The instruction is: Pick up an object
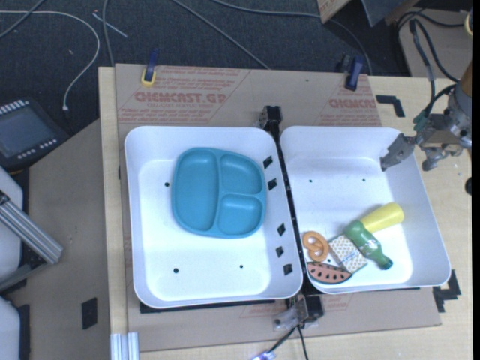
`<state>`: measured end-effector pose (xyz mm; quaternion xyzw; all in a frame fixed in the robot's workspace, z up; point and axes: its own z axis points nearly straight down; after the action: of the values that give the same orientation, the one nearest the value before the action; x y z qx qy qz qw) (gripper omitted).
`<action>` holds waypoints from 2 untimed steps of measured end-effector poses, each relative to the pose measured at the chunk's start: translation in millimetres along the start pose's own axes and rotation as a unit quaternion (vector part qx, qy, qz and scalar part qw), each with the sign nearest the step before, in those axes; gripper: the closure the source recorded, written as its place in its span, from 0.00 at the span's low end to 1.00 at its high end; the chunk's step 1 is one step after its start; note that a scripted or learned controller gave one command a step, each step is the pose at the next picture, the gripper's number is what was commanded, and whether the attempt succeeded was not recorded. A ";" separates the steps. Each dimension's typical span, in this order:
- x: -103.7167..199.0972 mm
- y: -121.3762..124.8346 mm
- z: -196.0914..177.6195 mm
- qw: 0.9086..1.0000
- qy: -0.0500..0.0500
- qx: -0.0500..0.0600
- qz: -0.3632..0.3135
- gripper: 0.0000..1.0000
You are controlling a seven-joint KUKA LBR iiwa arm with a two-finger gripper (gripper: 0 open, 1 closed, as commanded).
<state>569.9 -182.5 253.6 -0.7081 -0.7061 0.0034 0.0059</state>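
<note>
Item: gripper (pixel 411 154), at the right bin's (pixel 330 148) 2 o'clock rim; we see its jaws spread, pinching nothing.

Targets: yellow-capped green bottle (pixel 373 235), pretzel (pixel 315 244), patterned block (pixel 346 253) and watermelon slice (pixel 328 273), clustered touching toward the bin's 5 o'clock.

Risk, in our judgement: a descent into that crowd may nudge neighbours or close on two pieces; the round bottle may roll.

Room: open floor from 9 to 12 o'clock; the near wall hems the cluster. Blue divided plate (pixel 219 192) sits in the left bin (pixel 150 261).

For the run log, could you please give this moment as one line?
gripper: over right bin far edge, holding nothing | bottle, pretzel: right bin near corner | blue tray: left bin
</note>
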 end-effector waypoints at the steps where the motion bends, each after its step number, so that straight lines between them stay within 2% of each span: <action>1: 0.5 2.3 -7.0 1.000 -0.002 -0.006 -0.002 0.00; 2: -1.1 -7.8 45.8 1.000 0.000 -0.003 -0.001 0.00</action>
<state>561.5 -183.4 208.0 -0.7074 -0.7068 0.0013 0.0032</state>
